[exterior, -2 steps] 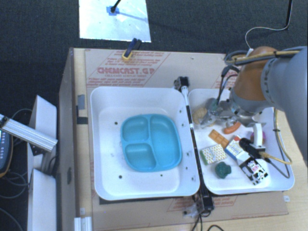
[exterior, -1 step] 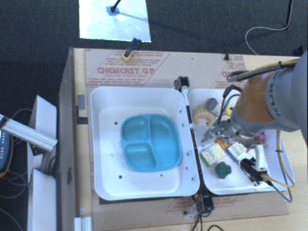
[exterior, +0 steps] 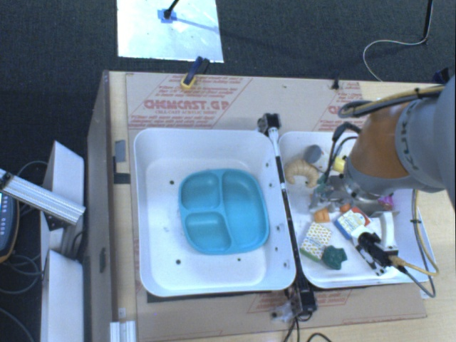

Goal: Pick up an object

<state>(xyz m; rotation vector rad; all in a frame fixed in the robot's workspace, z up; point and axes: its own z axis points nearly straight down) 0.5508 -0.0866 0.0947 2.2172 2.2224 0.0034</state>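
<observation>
Arm: the grey arm with its orange band reaches in over the right bin, wrist down among the small things.
Pincer: the gripper sits low near the middle of the right bin; I cannot tell how far it is open or whether it has anything.
Things to pick: all lie in the right bin. A tan croissant-shaped toy lies by the bin's left wall, a grey lump just beyond it toward the far edge, a dark green toy near the front edge, a patterned packet beside it, and a small blue-and-white box toward the middle.
Handling: these look light and small. The croissant seems stiff and rounded, probably best pinched across its narrow middle; the packet lies flat and may slip.
Left bin: the left bin holds a blue divided tray, broad and shallow, awkward for two fingers.
Writing: the board under the bins reads "CHEMCAST GP" in red; the box's print is too small to read.
</observation>
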